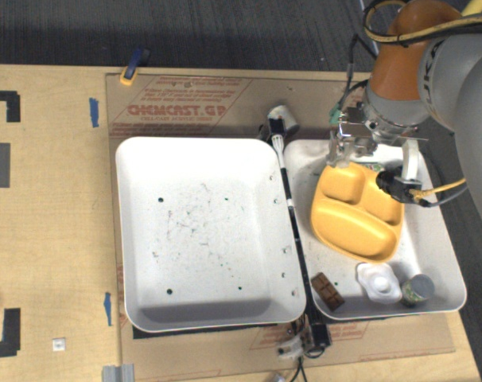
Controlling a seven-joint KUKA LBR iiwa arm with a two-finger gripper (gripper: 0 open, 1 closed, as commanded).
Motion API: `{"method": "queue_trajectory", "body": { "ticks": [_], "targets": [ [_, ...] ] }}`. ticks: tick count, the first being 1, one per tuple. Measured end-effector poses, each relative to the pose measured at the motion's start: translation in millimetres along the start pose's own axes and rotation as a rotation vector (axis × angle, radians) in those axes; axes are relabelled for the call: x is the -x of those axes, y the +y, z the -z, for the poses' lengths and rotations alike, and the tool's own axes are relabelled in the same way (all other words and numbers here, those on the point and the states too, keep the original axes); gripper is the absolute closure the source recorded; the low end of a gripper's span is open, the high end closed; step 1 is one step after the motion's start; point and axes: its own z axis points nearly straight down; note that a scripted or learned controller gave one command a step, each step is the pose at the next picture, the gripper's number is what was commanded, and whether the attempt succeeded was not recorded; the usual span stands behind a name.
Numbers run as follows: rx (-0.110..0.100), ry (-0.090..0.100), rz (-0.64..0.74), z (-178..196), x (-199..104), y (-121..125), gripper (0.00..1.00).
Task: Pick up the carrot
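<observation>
We see the arm (pixel 432 54) reaching in from the upper right of the frame, its orange band uppermost and its grey wrist bent down over the far end of the right bin (pixel 448 285). The pincer (pixel 354 151) hangs at the top edge of a big yellow lump (pixel 356 213), and we cannot tell how far it is open or whether it has hold of anything. That lump is smooth, glossy and rounded, in two humps. Near the bottom of the same bin lie a small brown block (pixel 327 291), a white plastic piece (pixel 378 282) and a little grey cap (pixel 417 290). The left bin (pixel 205 229) is scuffed white plastic on the pale wooden desk (pixel 50 213). We cannot make out the carrot anywhere; cables blur the wrist.
</observation>
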Motion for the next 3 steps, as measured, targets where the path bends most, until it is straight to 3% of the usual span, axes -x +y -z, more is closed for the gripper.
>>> {"method": "queue_trajectory", "body": {
  "ticks": [1,2,3],
  "targets": [
    [0.0,0.0,0.0,0,0,0,0.0],
    [0.003,0.001,0.219,-54,34,-41,0.0],
    [0.009,-0.001,0.149,-68,33,-17,0.0]
  ]
}}
